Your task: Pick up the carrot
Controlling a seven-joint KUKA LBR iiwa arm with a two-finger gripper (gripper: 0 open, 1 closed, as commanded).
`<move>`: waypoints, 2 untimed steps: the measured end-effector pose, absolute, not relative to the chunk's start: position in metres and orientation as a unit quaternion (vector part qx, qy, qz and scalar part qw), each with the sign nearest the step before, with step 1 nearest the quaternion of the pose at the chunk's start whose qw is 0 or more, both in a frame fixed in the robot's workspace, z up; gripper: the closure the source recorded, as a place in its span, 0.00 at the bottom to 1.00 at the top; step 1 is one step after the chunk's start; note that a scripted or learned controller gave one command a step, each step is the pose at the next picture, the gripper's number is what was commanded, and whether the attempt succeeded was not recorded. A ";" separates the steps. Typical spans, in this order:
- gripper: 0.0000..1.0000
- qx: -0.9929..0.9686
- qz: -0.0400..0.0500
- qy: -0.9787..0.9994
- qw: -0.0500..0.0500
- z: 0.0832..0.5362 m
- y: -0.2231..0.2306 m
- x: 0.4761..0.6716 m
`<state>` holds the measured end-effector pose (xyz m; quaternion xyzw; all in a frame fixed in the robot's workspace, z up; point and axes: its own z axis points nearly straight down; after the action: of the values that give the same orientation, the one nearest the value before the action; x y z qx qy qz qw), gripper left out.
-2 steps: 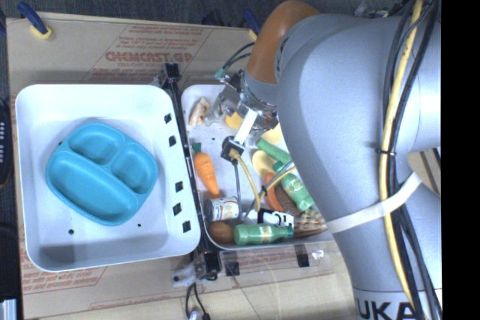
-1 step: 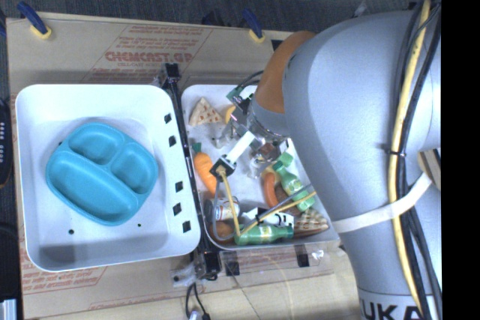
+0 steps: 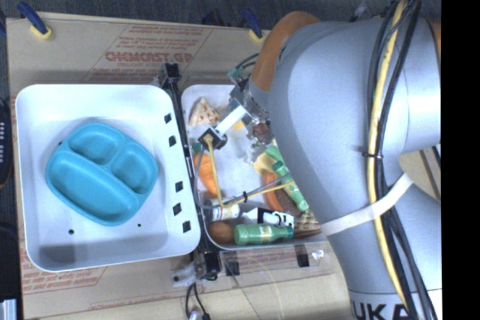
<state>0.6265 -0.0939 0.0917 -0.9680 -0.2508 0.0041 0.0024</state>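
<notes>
1. Hovering over the cluttered bin (image 3: 225, 161), my claw (image 3: 253, 122) hung close above the toys; whether it was apart or together I could not tell.
2. The carrot (image 3: 202, 170) lay near the claw, on its side toward the blue divided plate (image 3: 101, 172), and was not gripped.
3. I judged this the approach step. The next move called for centring over the carrot, descending, then closing across its narrow width.

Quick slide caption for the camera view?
Grey arm reaches over the cluttered right bin, carrot at its left edge; blue plate in left bin.
</notes>
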 end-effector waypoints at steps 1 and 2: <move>1.00 -0.967 0.006 -0.255 0.007 0.101 -0.091 0.626; 0.00 -0.967 0.007 -0.256 0.007 0.101 -0.091 0.626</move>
<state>0.6263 -0.0908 0.1009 -0.9666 -0.2562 0.0070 0.0074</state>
